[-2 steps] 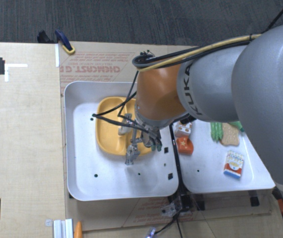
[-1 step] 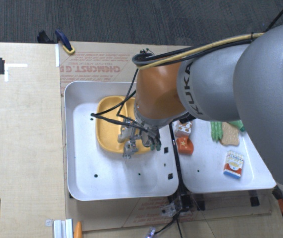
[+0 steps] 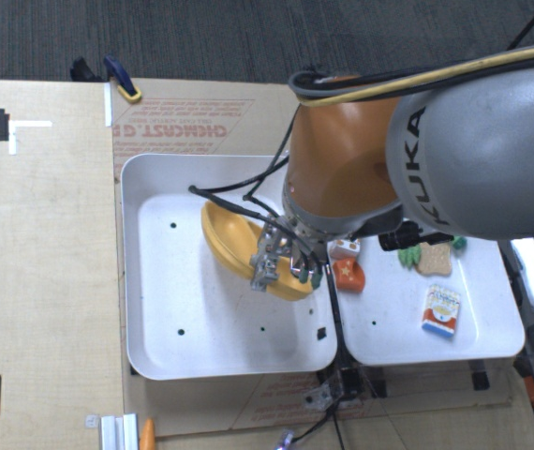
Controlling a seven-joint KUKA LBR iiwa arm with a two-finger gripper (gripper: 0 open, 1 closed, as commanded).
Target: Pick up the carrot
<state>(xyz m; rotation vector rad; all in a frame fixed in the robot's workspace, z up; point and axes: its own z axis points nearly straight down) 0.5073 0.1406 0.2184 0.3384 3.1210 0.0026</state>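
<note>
The gripper [image 3: 284, 262] hangs low over the left bin [image 3: 155, 345], right above the yellow bowl [image 3: 234, 237], which lies tilted against the wall between the two bins. Whether the gripper is released or clenched cannot be told, because the wrist and its cables hide most of it. The best candidate for the carrot [image 3: 347, 276] is the orange-red piece in the right bin [image 3: 492, 340], just beside the dividing wall and just right of the gripper. A fleck of orange and green close under the gripper is too small to read. The main risk, judging by this pose, is a grab at the wrong thing: the gripper sits over the bowl's rim rather than over the orange-red piece, so closing here would likely catch the bowl or nothing. A sideways move towards the carrot has to clear the wall, and dragging low could snag the bowl and tip it or push it along. The carrot also lies touching or nearly touching a small white box [image 3: 345, 247], so a loose approach may knock that aside or pinch both. The carrot's rounded form could squirt out of an off-centre grip.
</note>
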